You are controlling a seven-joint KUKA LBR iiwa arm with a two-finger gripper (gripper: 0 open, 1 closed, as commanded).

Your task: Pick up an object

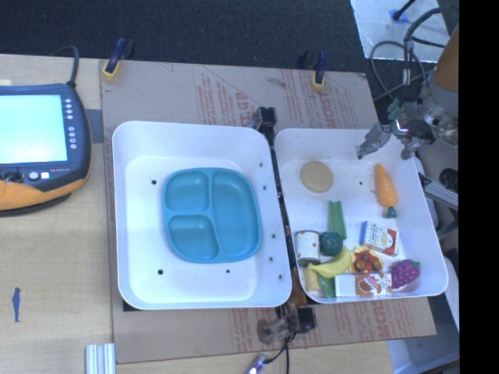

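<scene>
My gripper (387,148) hangs open over the far right corner of the right bin (433,232), its two fingers spread with nothing between them. Just below it lies an orange carrot (384,187). A round tan biscuit (317,176) sits to its left. Nearer the front of that bin are a green strip (336,218), a small can (307,246), a dark green vegetable (330,243), a banana (334,266), a small carton (380,238), purple grapes (404,273) and a red-and-white box (373,284).
The left bin (132,232) holds a blue divided plate (212,213). A teach pendant (35,135) lies on the bench at the far left. Clamps (318,68) grip the cardboard's far edge. Cables (398,53) loop behind the arm at the upper right.
</scene>
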